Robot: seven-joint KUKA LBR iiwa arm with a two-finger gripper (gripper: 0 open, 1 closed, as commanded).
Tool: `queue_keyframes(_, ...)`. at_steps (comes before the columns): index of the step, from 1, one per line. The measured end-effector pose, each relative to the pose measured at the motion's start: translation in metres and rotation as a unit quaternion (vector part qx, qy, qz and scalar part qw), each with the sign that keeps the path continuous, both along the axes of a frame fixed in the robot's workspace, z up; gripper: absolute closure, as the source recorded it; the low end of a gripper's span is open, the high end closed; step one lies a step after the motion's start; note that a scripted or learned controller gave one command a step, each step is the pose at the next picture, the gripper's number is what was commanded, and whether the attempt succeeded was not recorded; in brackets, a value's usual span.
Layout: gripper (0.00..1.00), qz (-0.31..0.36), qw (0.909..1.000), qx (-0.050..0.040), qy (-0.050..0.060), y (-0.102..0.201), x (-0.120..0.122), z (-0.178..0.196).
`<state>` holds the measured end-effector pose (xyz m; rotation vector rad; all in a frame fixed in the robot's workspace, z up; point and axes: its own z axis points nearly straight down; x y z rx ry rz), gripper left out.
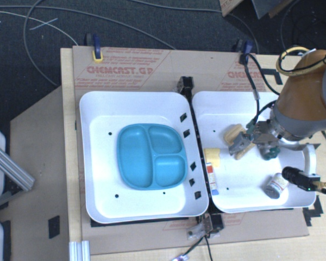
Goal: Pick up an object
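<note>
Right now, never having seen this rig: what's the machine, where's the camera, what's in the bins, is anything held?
This is a single fixed camera above the bench, looking down at a slant. The grey robot arm with an orange band reaches in from the right, and its two-finger gripper is low over the right white bin. The left white bin holds a blue plastic divided plate. In the right bin lie a tan block beside the gripper, a yellow and white box at the bin's left wall, and a small silver cylinder near the front. I can't tell if anything is between the fingers.
</note>
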<state>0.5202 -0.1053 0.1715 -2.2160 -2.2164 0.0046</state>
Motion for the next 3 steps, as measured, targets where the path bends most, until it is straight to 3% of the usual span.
queue_keyframes(1,0.00,0.000,1.0000,-0.0001,0.000,0.004,-0.007,-0.045)
queue_keyframes(2,1.00,-0.001,1.0000,-0.0006,-0.004,0.003,-0.005,-0.031)
queue_keyframes(3,1.00,0.001,1.0000,-0.0020,-0.007,0.007,0.005,0.028)
